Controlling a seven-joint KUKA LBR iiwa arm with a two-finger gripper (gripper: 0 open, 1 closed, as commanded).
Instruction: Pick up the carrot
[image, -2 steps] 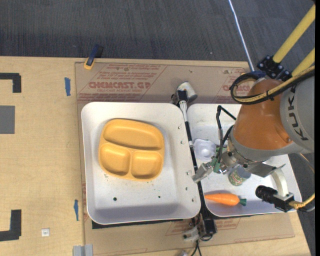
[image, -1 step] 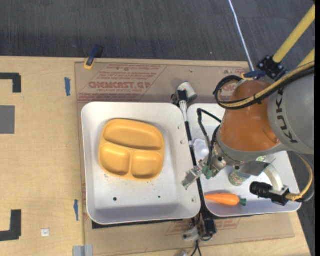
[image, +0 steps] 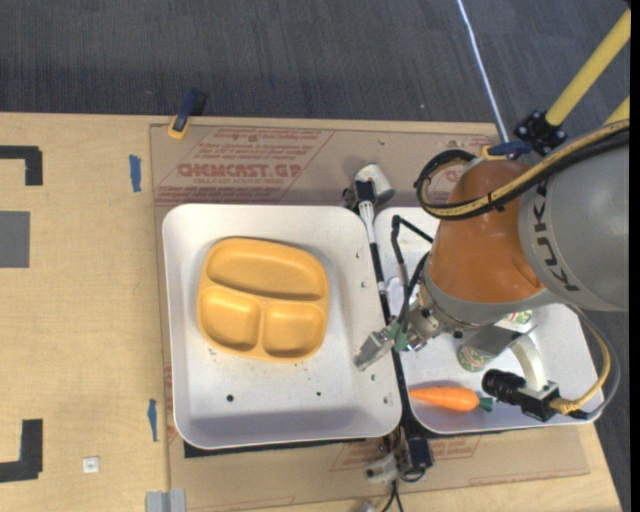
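Carrot lies flat near front edge of right bin, clear of end effector, which hangs over the divide btwn bins; can't tell its state. We'd shift right & forward, align w/ carrot's length, then descend

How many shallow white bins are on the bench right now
2. The left shallow white bin holds a yellow divided plastic plate; the right shallow white bin, partly hidden under the arm, holds the orange carrot.
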